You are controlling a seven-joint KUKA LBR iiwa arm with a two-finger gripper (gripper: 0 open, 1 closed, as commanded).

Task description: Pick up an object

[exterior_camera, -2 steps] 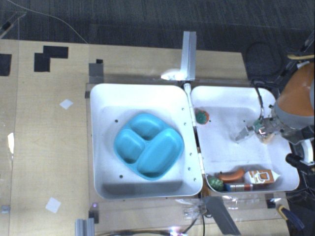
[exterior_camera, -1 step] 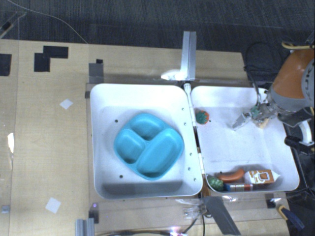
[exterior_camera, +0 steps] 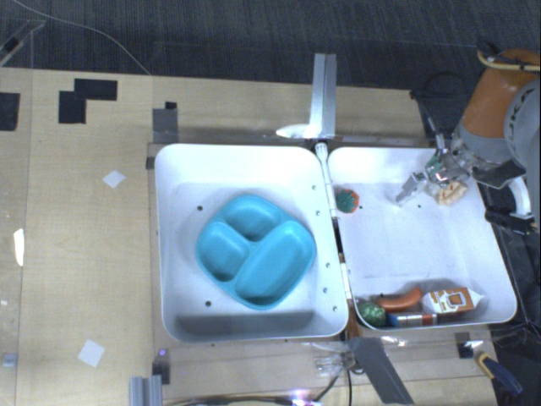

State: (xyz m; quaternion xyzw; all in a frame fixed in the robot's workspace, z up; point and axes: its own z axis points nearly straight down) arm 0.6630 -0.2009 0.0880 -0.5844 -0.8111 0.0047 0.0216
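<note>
1. The arm [exterior_camera: 499, 108] is reaching in from the right and hanging its gripper [exterior_camera: 433, 178] over the far right corner of the right bin [exterior_camera: 423, 252].
2. Whether anything is sitting in the gripper is too small and blurred to tell.
3. A pale, tan object [exterior_camera: 451, 193] is lying just beside the gripper, on its right and a little toward the near side, close to the bin's right wall; it looks like the nearest candidate for a pick.
4. A small green and orange ball [exterior_camera: 347, 200] is resting against the left wall of the same bin, well apart from the gripper, across the bin floor to its left.
5. A bottle [exterior_camera: 441, 303], a sausage-shaped toy [exterior_camera: 397, 299] and a green piece [exterior_camera: 373, 313] are lying along the near wall, their long axes running left to right, far from the gripper.
6. The blue divided plate [exterior_camera: 255, 250] is sitting in the left bin [exterior_camera: 182, 193], farthest away.
</note>
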